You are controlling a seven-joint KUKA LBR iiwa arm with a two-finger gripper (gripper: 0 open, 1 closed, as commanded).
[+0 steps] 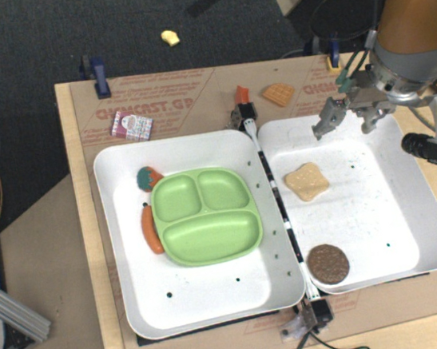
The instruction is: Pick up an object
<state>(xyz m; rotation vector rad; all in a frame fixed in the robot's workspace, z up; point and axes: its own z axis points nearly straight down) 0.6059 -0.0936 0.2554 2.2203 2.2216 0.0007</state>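
A tan slice of toy bread (307, 182) lies in the right bin (405, 208), near its left wall. A round brown patty (328, 264) rests at that bin's front left corner. My gripper (349, 119) hangs above the bin's back edge, up and to the right of the bread. Its two fingers are spread apart with nothing between them. In the left bin (136, 278) a green divided plate (206, 215) lies with an orange sausage (151, 229) and a green-and-orange toy (150, 178) beside its left edge.
A waffle-like cracker (278, 94) and a small pink packet (131, 125) lie on the cardboard behind the bins. Clamps (244, 112) sit at the bins' shared back corner. A yellow scrap (170, 37) lies on the dark floor.
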